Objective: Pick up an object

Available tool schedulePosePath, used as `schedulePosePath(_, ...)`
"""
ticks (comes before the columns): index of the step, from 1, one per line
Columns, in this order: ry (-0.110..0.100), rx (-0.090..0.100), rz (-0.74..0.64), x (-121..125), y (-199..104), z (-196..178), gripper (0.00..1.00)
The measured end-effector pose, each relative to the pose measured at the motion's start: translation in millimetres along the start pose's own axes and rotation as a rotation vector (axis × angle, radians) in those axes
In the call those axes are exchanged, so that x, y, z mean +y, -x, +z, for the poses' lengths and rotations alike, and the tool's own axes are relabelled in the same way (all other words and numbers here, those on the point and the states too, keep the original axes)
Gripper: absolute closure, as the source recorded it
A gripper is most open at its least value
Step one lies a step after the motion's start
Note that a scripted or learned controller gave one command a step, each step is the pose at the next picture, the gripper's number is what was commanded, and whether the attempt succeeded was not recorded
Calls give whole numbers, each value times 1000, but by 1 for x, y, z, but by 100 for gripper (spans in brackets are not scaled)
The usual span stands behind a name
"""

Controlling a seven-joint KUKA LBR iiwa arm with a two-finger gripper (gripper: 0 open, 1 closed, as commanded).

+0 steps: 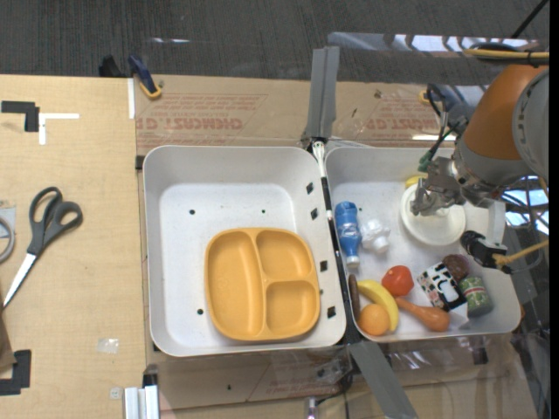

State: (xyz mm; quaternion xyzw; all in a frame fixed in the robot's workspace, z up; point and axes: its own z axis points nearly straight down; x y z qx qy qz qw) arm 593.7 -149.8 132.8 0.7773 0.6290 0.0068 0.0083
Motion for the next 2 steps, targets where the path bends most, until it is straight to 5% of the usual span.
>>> schedulePosePath(1, -22, -5, 222, 52, -27, -110, 100)
schedulePosePath(2, -22, -7, 417, 77, 42, -78, 100)
